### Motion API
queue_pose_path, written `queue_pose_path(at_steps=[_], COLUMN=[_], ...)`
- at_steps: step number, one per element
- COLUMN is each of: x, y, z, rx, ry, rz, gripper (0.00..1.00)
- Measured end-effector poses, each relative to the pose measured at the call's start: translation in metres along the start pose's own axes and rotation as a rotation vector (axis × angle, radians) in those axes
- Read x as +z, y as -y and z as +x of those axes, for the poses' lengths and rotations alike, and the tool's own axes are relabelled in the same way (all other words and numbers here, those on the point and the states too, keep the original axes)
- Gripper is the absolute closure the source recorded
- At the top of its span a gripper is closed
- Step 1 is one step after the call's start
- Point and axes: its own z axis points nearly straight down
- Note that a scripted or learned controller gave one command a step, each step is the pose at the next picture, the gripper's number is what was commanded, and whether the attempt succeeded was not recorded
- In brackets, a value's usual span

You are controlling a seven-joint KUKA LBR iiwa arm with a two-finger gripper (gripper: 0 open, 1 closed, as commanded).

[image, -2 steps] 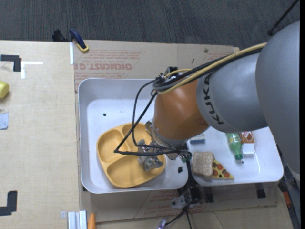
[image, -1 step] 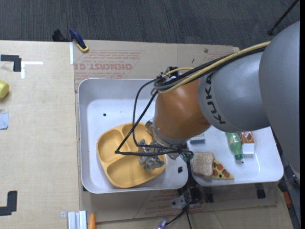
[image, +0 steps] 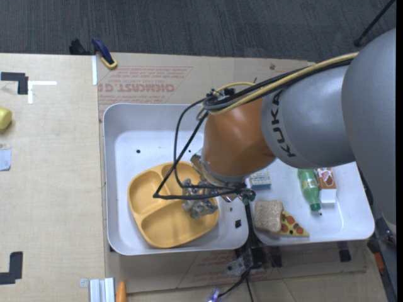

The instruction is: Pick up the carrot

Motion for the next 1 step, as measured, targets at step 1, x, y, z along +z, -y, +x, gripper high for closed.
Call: queue_pose_path(at_steps=[1], x=[-0.0738], y=[-0.028], z=[-0.0191], rx=[0.707], ry=[0.001], rz=[0.002], gripper=[1.0])
